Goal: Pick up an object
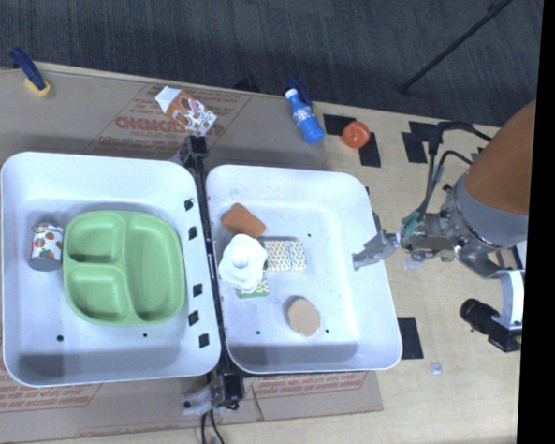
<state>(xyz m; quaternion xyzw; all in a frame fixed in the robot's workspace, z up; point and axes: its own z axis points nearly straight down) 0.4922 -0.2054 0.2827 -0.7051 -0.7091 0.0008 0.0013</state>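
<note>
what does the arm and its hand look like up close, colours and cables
The arm is a rounded body with a broad orange band above a grey collar. Below that sits a cluster of grey metal wrist parts with a small green-lit spot. Thin dark cables loop along its left side. The hand is a slim grey metal piece that ends near the right bin's rim.

Left white plastic bin (13,247): green three-compartment plastic tray (125,265) at centre; small printed can (46,245) at the left wall, just beside the tray.

Right white plastic bin (349,197): orange-brown block (243,219) toward the rear left corner; white plastic bottle (243,262) in front of it, near the left wall; patterned flat packet (286,254) just right of the bottle; round tan disc (303,316) toward the front edge.

Gripper (374,250) over the right bin's right rim.
</note>
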